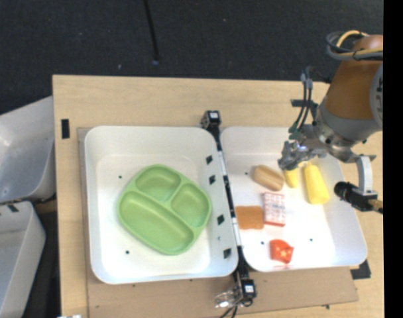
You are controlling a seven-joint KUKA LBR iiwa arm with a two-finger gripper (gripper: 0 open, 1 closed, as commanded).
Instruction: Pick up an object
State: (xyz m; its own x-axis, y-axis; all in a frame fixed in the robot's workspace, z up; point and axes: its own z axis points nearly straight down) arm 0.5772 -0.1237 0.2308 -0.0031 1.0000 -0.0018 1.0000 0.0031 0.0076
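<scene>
Your arm [350,98] reached in from the right, its orange band above the wrist, and the claw [293,158] hung low over the upper middle of the right bin [347,244]. You could not have told from this view whether the claw stood apart or together; nothing showed clearly between its tips.

Just beside the claw, on its lower left, lay a tan bread roll [268,177], tilted across the bin floor and very near the tips, though contact could not be made out. Directly under and slightly right of the claw sat a small yellow piece [291,177], and next to that a larger yellow block [315,183], lying lengthwise toward the front of the bin. These three were the things nearest the claw.

Further toward the front edge you had a white and red patterned packet [274,209], touching or just beside a brown flat square [249,218] on its left. Nearer the front rim still, well apart from the claw, lay a small red item [281,251].

The left bin [95,244] held a green divided plate [164,208], lying flat near the bin's middle and well apart from the claw. Both bins sat side by side on the wooden bench [122,98].
</scene>
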